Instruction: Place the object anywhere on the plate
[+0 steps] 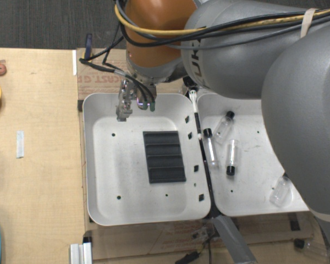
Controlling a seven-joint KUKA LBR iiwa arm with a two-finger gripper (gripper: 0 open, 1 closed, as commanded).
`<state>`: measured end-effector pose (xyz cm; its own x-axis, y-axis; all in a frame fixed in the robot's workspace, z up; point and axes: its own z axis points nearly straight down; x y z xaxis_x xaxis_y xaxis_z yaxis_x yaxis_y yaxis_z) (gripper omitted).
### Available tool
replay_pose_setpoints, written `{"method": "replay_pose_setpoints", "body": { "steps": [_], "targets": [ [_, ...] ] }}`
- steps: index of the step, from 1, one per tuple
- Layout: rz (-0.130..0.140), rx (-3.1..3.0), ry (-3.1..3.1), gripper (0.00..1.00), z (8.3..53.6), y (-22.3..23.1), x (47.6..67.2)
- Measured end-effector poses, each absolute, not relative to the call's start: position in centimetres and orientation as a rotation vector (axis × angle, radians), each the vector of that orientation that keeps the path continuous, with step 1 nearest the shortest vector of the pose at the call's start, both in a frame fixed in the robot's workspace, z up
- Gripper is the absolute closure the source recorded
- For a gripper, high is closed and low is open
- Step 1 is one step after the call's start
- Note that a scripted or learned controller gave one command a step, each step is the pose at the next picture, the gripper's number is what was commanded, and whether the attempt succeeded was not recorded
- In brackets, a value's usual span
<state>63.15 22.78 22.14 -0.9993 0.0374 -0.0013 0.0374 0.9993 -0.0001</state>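
The end effector point(133, 104) hangs over the far edge of the left bin point(102, 202); its opening state cannot be determined. The black ribbed plate point(164, 157) lies in that bin. Clear tubes point(231, 157) lie in the right bin point(253, 202).

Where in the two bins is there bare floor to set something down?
Left bin: bare floor left of the black ridged plate and along the near wall. The far wall is crowded by the gripper. Right bin: clear tubes scattered; bare patch near its front wall.
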Motion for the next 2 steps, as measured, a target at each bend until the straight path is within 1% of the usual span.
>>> {"method": "replay_pose_setpoints", "body": {
  "steps": [1,2],
  "targets": [
    [0.001,-0.096,3.138,1.00,17.8,22.8,61.7],
    [0.002,-0.259,3.128,1.00,20.8,22.8,59.9]
  ]
}}
